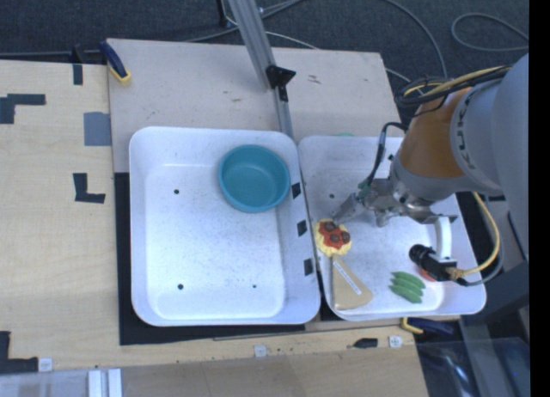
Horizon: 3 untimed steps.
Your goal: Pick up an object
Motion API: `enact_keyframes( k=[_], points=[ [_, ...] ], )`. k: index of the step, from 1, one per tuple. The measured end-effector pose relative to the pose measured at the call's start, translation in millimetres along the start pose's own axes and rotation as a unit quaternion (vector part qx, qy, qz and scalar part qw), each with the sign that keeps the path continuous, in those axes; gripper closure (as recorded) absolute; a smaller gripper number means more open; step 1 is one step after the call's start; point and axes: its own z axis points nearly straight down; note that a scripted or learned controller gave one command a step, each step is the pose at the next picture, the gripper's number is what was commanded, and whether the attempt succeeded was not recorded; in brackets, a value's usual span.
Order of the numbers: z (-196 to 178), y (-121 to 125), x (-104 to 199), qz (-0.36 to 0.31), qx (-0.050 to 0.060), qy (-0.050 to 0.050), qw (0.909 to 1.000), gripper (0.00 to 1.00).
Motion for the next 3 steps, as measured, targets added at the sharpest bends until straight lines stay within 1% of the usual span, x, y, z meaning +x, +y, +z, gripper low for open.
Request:
enact_keyframes(
  k=[1, 2, 3],
  points=[
    [-11, 0, 2, -0.001, 0.000, 0.001, 1.0000, 1.00],
    [-69, -6, -2, -0.001, 0.000, 0.000, 1.0000, 1.00],
    [-112, 1, -1, -0.001, 0.001, 0.001, 1.0000, 1.00]
  ],
)
